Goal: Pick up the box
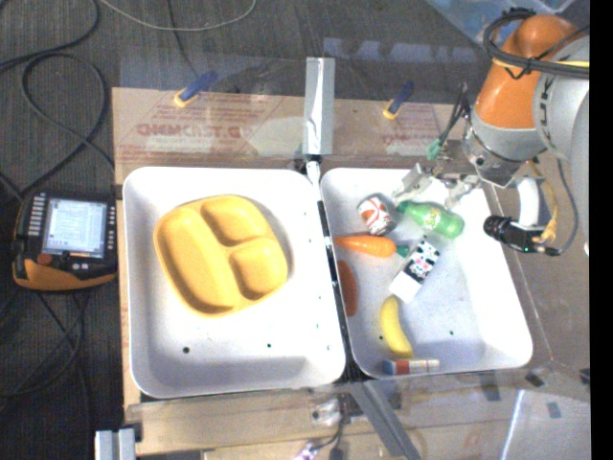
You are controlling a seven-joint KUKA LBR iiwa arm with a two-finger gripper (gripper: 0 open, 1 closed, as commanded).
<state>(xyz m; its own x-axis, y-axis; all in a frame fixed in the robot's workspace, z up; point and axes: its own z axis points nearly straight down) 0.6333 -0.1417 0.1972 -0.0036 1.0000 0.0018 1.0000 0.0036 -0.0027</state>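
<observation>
Camera view: flat rectangular box beside smooth carrot.

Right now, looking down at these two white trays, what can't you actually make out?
- Print on the small black-and-white carton: too small to read in the camera view.
- Far end of the green plastic bottle: covered by the metal gripper.
- Brown sausage-shaped item: partly hidden by the right bin's wall.
- Screen of the orange handheld controller: blurred.
</observation>
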